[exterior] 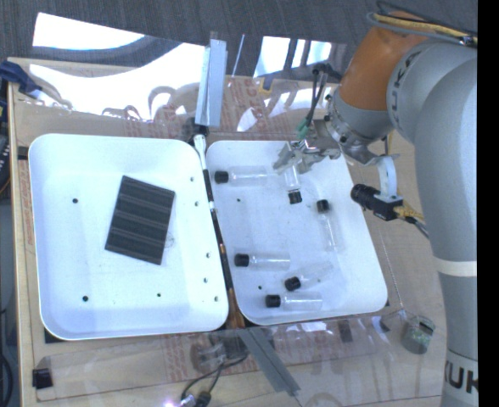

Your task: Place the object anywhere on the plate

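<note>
A dark ribbed plate (140,220) lies flat in the left bin (54,155), left of that bin's middle. Several clear vials with black caps lie in the right bin (364,282). My gripper (298,157) hangs low over the far end of the right bin, with its fingers spread open. Just below it lies one vial (292,182), black cap toward the near side, its upper end right at the fingertips. I cannot see that the fingers close on it. Another vial (239,176) lies to its left.
More vials lie at the right (327,224), the middle (263,261) and the near end (294,299) of the right bin. The ridge where the bins meet (214,227) runs between plate and vials. The arm's wrist and a black fitting (370,198) overhang the right bin's right rim.
</note>
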